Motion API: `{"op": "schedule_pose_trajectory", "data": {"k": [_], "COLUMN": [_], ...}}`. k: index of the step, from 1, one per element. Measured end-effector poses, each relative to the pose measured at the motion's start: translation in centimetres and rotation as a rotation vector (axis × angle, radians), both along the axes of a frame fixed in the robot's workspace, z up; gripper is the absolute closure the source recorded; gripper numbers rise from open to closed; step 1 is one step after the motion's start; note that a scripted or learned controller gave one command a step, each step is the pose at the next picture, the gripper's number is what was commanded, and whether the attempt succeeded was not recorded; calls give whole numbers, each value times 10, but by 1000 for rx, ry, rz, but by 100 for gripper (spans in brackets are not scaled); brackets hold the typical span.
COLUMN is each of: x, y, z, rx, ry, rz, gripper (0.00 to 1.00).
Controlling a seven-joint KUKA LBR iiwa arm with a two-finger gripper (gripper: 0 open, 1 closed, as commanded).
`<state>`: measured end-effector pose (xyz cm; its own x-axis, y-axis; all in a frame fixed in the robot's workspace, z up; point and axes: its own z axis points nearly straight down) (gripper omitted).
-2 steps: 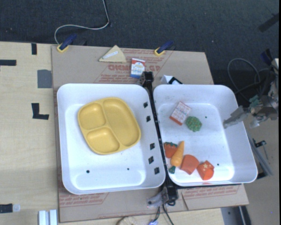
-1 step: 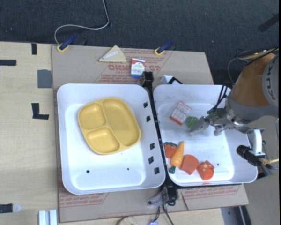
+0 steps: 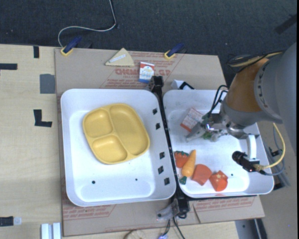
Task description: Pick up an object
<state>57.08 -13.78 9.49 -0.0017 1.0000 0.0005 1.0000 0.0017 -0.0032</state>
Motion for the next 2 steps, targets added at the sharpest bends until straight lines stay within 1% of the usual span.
{"op": "schedule_pose_trajectory", "data": {"k": [1, 2], "x": [54, 98], "y": [42, 36], "z": [-9, -10], "rx": [-1, -1], "ry": [-7, -1], "rz": [1, 1], "gripper": [0, 0]}}
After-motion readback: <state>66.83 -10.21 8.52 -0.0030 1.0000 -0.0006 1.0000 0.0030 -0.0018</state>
